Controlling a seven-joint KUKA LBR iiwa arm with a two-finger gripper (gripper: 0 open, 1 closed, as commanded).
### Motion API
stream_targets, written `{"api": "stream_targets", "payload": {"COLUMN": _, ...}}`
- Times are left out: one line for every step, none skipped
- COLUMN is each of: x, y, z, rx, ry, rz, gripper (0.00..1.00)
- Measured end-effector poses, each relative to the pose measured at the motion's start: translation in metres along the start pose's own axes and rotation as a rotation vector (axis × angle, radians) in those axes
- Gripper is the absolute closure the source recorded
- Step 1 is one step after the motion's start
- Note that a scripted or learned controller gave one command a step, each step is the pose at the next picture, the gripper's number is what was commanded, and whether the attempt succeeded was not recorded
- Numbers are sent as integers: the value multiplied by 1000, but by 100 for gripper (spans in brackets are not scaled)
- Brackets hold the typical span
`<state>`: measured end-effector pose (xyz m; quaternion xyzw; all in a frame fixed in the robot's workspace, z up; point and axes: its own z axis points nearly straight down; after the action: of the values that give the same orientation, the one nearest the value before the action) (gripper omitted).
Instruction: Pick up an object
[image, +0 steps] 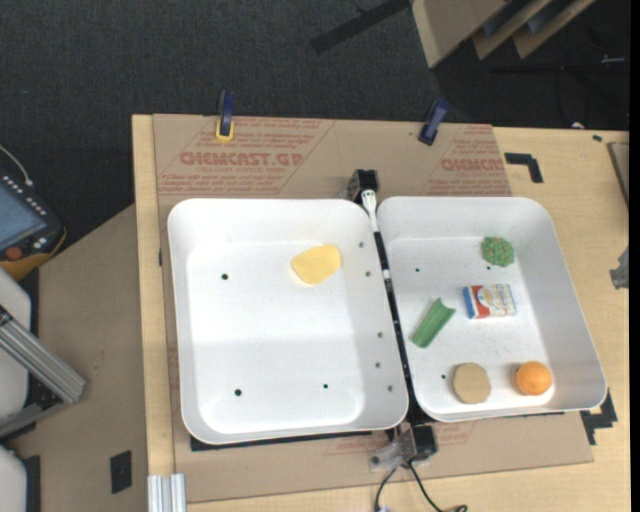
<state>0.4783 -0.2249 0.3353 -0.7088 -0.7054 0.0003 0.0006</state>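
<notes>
Nearest, along the right bin's (450, 235) 6 o'clock edge, a tan disc (471, 382) and an orange ball (534, 379) are lying apart, so I am judging a straight descent over the ball the cleanest pick; farther off, towards 12 o'clock, a green tuft (497, 251) is sitting alone. Whether the end effector is released or clenched, and how the ball is lying relative to it, I cannot tell.
</notes>
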Motion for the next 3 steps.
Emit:
{"api": "stream_targets", "payload": {"x": 56, "y": 111, "z": 25, "rx": -9, "ry": -3, "rz": -14, "gripper": 100}}
{"api": "stream_targets", "payload": {"x": 2, "y": 56, "z": 70, "rx": 4, "ry": 0, "rz": 1, "gripper": 100}}
{"api": "stream_targets", "payload": {"x": 31, "y": 173, "z": 58, "rx": -13, "ry": -4, "rz": -12, "gripper": 100}}
